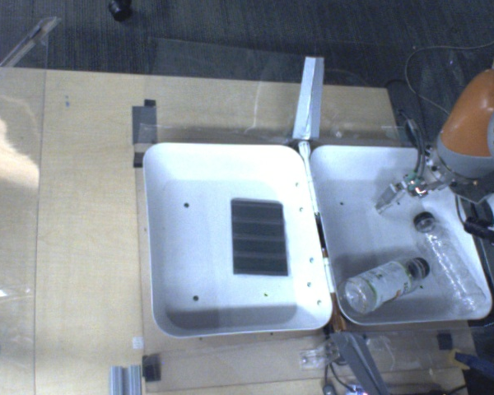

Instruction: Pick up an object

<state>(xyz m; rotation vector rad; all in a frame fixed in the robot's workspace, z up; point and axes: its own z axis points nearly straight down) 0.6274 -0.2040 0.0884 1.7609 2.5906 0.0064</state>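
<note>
Two clear plastic bottles lie in the right bin point(354, 171). One bottle point(381, 284) with a dark cap rests near the bin's front wall, its cap pointing right. The other bottle point(446, 253) lies along the right side, its dark cap toward the bin's middle. My gripper point(385, 197) hangs over the upper middle of this bin, reaching in from the right, open with nothing between its fingers. It is above and to the left of the second bottle's cap, apart from both bottles. A black ribbed rectangular block point(258, 236) lies flat in the middle of the left bin point(173, 179).
The two white bins sit side by side on a wooden bench, joined by a narrow divider point(315, 220). The arm's orange band point(469, 122) stands over the right bin's far right corner. Cables run behind the bench at the upper right.
</note>
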